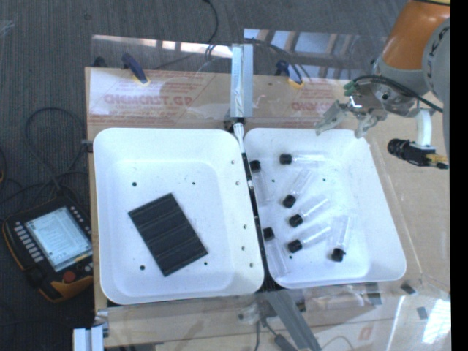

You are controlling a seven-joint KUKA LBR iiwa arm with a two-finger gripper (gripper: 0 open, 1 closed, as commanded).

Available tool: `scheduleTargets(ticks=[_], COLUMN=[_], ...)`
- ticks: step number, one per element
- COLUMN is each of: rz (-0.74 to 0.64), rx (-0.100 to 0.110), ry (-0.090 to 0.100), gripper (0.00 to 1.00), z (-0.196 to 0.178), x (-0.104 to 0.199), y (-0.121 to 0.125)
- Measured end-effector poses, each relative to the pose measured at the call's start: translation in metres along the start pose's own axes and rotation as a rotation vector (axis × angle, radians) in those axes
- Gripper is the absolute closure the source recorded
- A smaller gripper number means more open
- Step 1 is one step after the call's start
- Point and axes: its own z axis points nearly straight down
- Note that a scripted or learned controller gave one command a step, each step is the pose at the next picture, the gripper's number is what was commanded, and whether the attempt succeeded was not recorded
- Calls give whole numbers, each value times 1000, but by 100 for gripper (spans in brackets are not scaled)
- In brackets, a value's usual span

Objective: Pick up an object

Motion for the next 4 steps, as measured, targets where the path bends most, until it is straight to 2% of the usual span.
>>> scheduleTargets(ticks=[1, 2, 3, 4], rz=[-32, -78, -97, -96], rx=[3, 2, -13, -20], ry=[-2, -7, -4, -5], gripper=[0, 0, 0, 100], z=[110, 140, 138, 128], x=[-14, 34, 55, 55], y=[-30, -16, -98, -96])
